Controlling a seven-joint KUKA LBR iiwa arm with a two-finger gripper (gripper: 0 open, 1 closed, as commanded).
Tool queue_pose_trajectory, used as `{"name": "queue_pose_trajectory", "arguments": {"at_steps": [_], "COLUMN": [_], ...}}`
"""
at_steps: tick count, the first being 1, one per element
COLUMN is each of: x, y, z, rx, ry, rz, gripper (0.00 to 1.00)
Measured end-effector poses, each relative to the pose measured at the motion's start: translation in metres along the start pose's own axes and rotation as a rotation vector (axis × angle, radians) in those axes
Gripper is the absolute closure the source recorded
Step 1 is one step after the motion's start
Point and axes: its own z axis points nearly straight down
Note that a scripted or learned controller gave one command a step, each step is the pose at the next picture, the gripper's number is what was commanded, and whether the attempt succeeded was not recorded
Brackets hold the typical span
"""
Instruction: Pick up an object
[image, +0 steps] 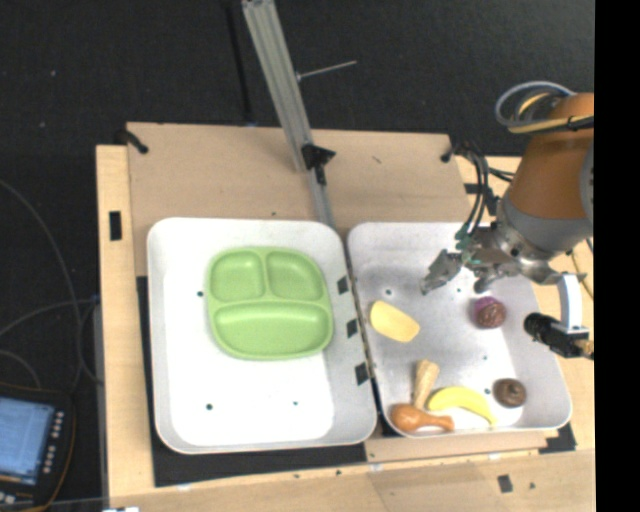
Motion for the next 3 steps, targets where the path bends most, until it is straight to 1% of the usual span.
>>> {"name": "queue_pose_trajectory", "arguments": {"at_steps": [1,2,3], "x": [0.000,-0.004,-0.009], "y": [0.000,-0.010,-0.006], "z": [0.000,0.058,0.102], "rx": [0.000,0.007,0.005], "ry": [0.000,0.000,-0.001], "rz": [0.001,0.004,0.004], "gripper": [0.00,0.00,0.00]}}
